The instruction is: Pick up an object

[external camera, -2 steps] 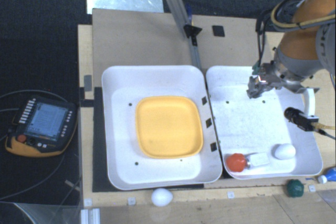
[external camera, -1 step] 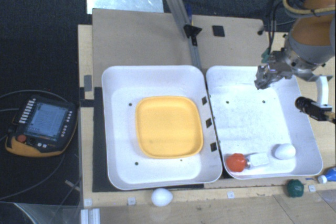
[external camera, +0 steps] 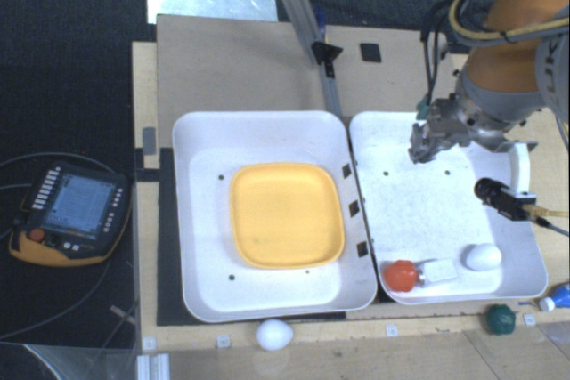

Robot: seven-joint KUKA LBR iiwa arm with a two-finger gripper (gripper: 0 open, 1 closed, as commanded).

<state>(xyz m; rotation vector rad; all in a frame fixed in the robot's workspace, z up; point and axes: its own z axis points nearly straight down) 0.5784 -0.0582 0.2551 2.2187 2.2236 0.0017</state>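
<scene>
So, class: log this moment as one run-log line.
gripper: above right bin, upper part | red ball, white egg: near front wall | yellow plate: left bin

No text, label, brand, number or sign is showing legibly anywhere on the bench. The handheld control pendant (external camera: pixel 69 214), which is lying on the dark floor off the bench's left edge, is displaying a lit bluish screen (its contents are blurring into a pale patch, and nothing on it can be read). Its rows of small buttons are appearing as mere dots. A small dark square marker (external camera: pixel 370 52) near the bench's far edge is bearing no readable marking.
</scene>
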